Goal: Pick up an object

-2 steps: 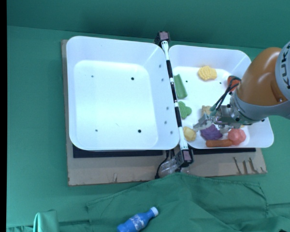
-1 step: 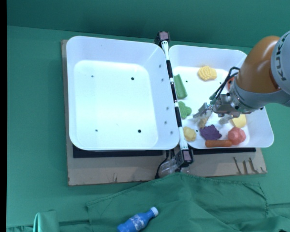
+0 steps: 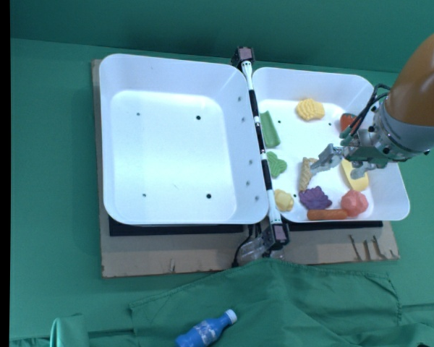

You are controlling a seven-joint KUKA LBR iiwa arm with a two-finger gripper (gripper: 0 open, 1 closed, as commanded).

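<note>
Nearest you, on the green cloth at the bottom edge of the view, lies a small blue plastic bottle with a white cap (image 3: 205, 330), well clear of the work. Beyond it you have the cardboard sheet (image 3: 130, 262) on the green worktop (image 3: 50, 157), carrying the two shallow white bins. Look to the right-hand bin (image 3: 286, 82): along its near wall sit an orange carrot-shaped toy (image 3: 326, 214), a purple grape-bunch toy (image 3: 315, 196) and a red strawberry-like toy (image 3: 354, 202). Just past those, the gripper (image 3: 331, 157) hangs low over the bin with its fingers apart and nothing between them. The closest candidate, in my judgement, is the tan twisted stick-shaped toy (image 3: 304, 175), just to the gripper's left in the view and slightly nearer you, its long axis running near to far. A yellow banana-like piece (image 3: 356, 179) lies under the wrist. Farther back you will find a yellow shell-shaped toy (image 3: 310, 109); the left-hand bin (image 3: 166, 63) lies well apart.
</note>
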